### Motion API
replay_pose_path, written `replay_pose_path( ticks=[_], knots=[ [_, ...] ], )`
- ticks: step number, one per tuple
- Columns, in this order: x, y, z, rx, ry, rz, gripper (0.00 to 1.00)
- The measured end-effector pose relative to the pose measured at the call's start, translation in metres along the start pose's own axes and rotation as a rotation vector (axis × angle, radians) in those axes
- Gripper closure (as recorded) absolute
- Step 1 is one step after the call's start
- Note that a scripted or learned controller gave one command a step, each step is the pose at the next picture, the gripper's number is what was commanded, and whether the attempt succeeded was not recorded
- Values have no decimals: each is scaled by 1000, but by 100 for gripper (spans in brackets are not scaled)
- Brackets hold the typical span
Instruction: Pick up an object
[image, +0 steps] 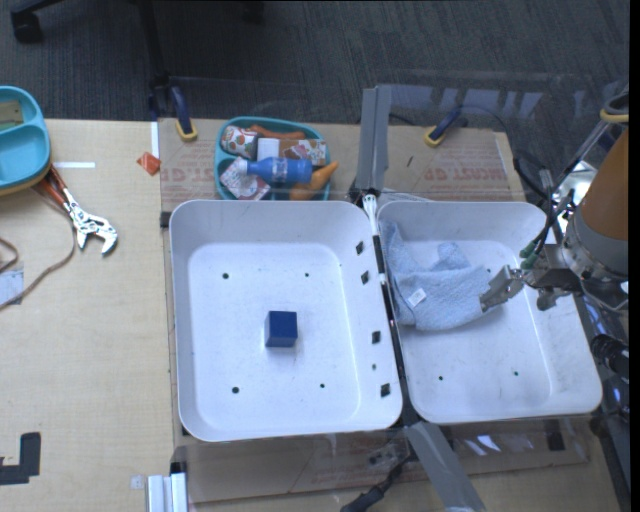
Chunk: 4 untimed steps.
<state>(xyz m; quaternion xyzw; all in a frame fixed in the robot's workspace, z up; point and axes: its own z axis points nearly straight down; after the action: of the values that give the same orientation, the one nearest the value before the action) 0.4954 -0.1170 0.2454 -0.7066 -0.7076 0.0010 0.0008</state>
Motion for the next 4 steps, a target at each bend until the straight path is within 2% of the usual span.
replay_pose_path(
  ticks=[1, 2, 3, 4],
  knots=[
    [113, 54, 55, 2, -1, 191, 0],
    [46, 46, 55, 1, -1, 196, 0],
    [45, 46, 46, 3, -1, 198, 100],
    [45, 46, 46, 3, -1, 199, 0]
  ],
)
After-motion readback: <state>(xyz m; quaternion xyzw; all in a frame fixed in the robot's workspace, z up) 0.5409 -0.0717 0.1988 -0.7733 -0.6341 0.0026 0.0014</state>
